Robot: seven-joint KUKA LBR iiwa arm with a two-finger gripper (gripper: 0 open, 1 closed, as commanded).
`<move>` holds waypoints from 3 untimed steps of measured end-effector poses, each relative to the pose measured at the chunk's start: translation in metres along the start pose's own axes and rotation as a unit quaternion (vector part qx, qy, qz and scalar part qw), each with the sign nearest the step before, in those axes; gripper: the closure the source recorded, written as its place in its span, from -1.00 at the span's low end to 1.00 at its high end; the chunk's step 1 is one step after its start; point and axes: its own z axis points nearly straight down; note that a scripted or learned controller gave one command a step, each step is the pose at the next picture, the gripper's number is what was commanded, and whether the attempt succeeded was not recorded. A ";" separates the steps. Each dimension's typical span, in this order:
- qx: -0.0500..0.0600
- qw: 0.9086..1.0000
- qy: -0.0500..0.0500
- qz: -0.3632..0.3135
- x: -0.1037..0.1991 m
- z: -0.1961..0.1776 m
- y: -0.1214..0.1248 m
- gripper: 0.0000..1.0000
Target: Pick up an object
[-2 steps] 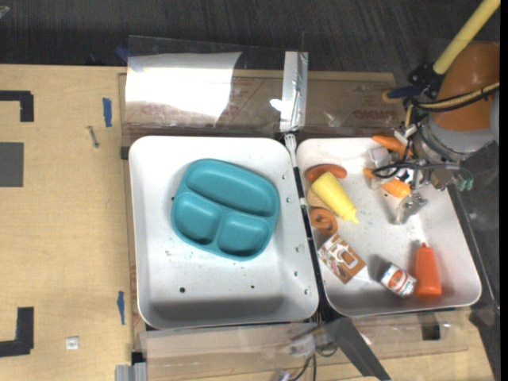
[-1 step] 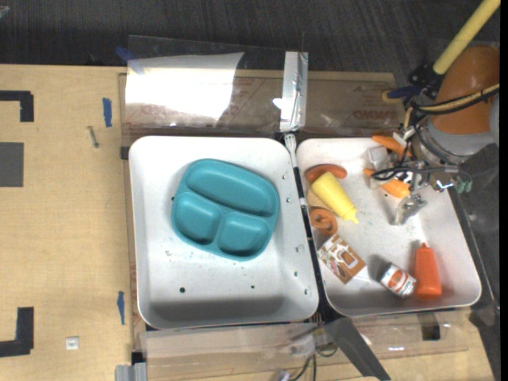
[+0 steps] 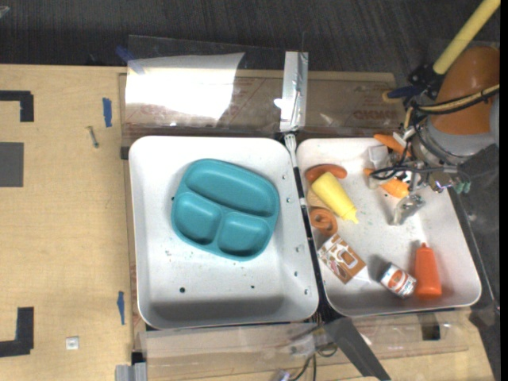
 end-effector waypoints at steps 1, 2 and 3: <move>0.003 1.000 -0.001 -0.030 -0.001 0.000 -0.002 -1.00; 0.008 0.999 -0.019 -0.029 -0.009 -0.015 0.000 1.00; 0.021 0.998 -0.036 -0.036 -0.010 -0.152 -0.021 1.00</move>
